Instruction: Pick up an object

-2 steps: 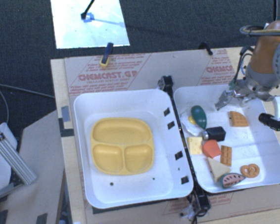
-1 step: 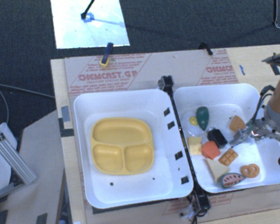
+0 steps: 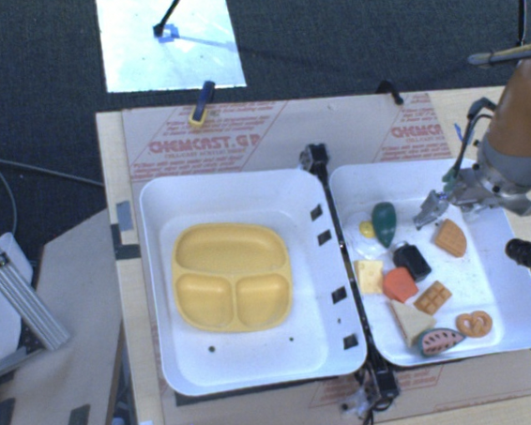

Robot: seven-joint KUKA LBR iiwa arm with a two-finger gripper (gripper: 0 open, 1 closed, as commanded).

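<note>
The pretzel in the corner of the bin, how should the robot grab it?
Probably from straight above. The pretzel lies flat on the floor of the right bin, near its front right corner, with bare floor around it. Its nearest neighbour is the watermelon slice. The end effector could pinch across its narrower width, one finger on each outer edge, since it looks too low to grip from the side.

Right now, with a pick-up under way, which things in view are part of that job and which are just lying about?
Part of the job:
- gripper
- right bin with its toy foods: green piece, black block, red block, waffle, pretzel, watermelon slice

Lying about:
- yellow divided tray in the left bin
- yellow-tipped tool on the board
</note>
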